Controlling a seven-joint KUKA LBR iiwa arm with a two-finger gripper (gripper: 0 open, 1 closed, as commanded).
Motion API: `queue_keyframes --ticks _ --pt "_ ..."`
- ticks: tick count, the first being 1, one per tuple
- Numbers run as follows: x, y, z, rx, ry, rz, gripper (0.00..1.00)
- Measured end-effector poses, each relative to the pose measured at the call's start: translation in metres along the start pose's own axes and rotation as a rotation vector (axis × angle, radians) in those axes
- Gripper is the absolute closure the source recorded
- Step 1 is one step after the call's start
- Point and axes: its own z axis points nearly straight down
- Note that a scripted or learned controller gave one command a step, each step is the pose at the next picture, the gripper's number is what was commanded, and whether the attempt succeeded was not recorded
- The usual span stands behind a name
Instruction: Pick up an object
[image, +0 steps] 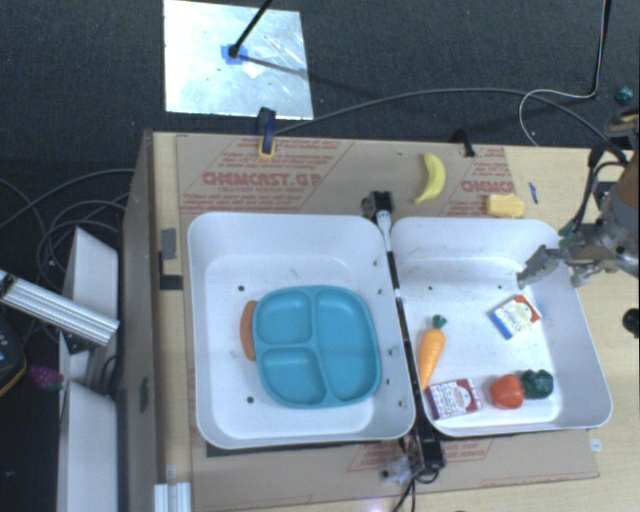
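From my remote seat I see the arm's two-finger gripper (548, 262) at the right edge of the view, hanging over the upper right rim of the right-hand shallow white bin (470, 240). I cannot tell how it is set.

Just below it in that bin lies a small white and blue carton with a red mark (516, 317), tilted. Further down sit a red tomato-like toy (507, 391) touching a dark green broccoli-like toy (538, 382). Left of them lies a flat red and white packet (453, 398), and an orange toy carrot with a green top (431, 350) lies by the bin's left wall.

The left-hand shallow white bin (225, 250) holds a blue divided plastic plate (316, 345) with an orange sausage-shaped toy (246, 330) against its left edge.

On the cardboard behind the bins lie a yellow toy banana (432, 177) and a yellow wedge-shaped block (506, 206).
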Motion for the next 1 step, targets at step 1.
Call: queue_keyframes --ticks 1 --pt "0.078 0.0083 0.082 0.004 0.003 -0.002 0.0"
